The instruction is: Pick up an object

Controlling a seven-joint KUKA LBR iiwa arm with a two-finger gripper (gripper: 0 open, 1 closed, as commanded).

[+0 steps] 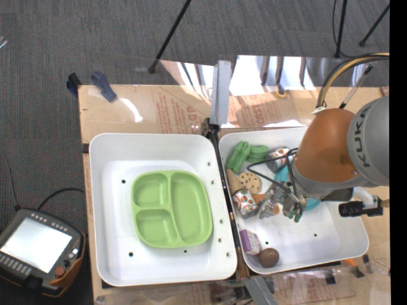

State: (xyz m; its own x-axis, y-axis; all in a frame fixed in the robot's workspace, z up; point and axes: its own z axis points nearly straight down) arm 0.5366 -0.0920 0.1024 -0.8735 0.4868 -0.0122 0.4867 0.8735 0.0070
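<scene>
The hand (284, 206), grip state unclear, hovers over glossy toy clutter (249, 182).

You have two white bins (102, 170); the left one carries a lime-green divided plate (172, 208); the right one shows a green toy (239, 155), a tan cookie with dark chips (250, 182), a brown ball (269, 257); the arm's band (324, 148) is orange.

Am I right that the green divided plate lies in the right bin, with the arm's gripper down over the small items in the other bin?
Not quite. In the camera view the green divided plate lies in the left bin. The gripper is down over the small items in the right bin.
</scene>
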